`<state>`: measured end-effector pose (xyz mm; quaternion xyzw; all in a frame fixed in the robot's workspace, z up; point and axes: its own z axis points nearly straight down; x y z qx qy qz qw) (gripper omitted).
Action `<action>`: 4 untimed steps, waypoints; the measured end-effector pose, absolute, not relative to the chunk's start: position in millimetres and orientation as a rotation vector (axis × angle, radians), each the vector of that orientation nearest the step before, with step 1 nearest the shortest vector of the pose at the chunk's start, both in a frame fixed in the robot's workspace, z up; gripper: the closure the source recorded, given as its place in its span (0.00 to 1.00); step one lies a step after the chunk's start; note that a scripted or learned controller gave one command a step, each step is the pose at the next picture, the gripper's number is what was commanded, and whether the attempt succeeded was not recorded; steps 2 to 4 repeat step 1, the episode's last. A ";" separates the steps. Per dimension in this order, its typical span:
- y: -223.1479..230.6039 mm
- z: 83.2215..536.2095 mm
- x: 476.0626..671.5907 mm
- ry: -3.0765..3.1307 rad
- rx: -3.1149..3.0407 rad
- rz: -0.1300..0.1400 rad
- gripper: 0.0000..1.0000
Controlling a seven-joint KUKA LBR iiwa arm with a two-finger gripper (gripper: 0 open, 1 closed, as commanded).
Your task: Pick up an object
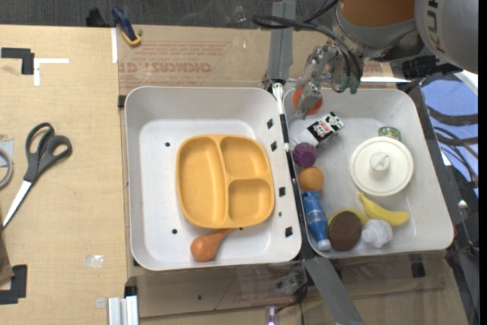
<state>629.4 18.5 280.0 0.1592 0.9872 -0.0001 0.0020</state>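
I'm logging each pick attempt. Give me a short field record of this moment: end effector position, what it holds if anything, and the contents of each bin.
end effector: over the right bin's far left corner
held: an orange-red object sits at its fingers; grasp not clear
left bin: yellow divided plate, brown drumstick toy
right bin: white lid, banana, purple ball, orange ball, blue bottle, brown disc

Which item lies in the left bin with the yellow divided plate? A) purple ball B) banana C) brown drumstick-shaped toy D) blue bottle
C: the brown drumstick toy lies at the near edge of the yellow divided plate in the left bin, while the banana, blue bottle and purple ball all sit in the right bin.
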 end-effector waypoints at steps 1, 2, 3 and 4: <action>76.1 259.2 576.5 3.081 0.614 -0.002 1.00; 76.1 259.2 576.5 3.081 0.614 -0.002 1.00; 76.1 259.2 576.5 3.081 0.614 -0.002 1.00; 76.1 259.2 576.5 3.081 0.614 -0.002 1.00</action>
